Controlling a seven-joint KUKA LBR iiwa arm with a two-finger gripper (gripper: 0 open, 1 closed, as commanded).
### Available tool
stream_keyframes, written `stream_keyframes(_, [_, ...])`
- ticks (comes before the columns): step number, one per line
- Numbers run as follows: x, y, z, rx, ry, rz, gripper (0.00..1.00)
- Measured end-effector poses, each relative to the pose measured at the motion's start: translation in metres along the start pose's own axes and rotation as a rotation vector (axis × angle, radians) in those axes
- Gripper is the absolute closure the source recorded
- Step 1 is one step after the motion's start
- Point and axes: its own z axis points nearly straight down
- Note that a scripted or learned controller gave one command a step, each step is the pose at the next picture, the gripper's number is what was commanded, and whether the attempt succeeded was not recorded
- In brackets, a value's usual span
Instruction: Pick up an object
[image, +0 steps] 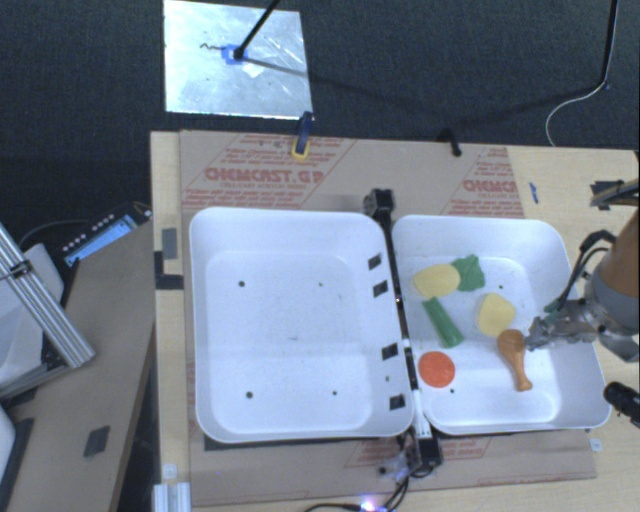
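Observation:
The right bin (545, 240) holds several small toys: a yellow piece (436, 280) with a green leafy piece (468, 271) beside it, a green stick (441, 322), a yellow block (495, 313), a red-orange disc (436, 369) and a tan drumstick-shaped piece (516, 357). My gripper (548, 332) comes in from the right edge, low over the bin's right side. Its tips sit just right of the drumstick's rounded head and below the yellow block. I see no toy between the fingers.
The left bin (290, 320) lies beside the right one, joined by a black hinge strip (393, 320). Both rest on a cardboard sheet (350, 170). A grey cable loops above the arm at the far right.

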Motion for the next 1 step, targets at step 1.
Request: stream_keyframes(1, [0.0174,-0.0116,0.0419,-0.008,-0.006,0.006,1.00])
